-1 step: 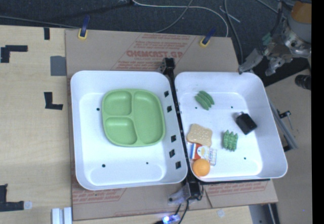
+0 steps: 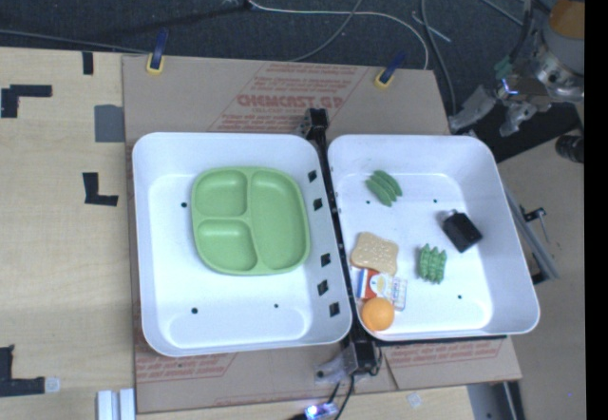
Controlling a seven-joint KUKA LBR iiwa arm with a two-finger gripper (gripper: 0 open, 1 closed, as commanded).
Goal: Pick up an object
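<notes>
arm parked off the right bin, objects lying below

the gripper [image 2: 518, 97] sits at the upper right, outside the right bin [image 2: 475, 154] and above its far corner, with the grey arm and orange band rising behind it. how wide it stands cannot be told; nothing shows in its grasp. nearest in the right bin lies a black block [image 2: 462, 230], with a green pea pod [image 2: 384, 186] toward the bin's back. a second green vegetable [image 2: 432, 262] lies near the front right, a cracker [image 2: 374, 253] just beside it, an orange [image 2: 378, 314] at the front touching a small packet [image 2: 391, 290]. the left bin [image 2: 152, 219] holds a green divided plate [image 2: 252, 220].
</notes>
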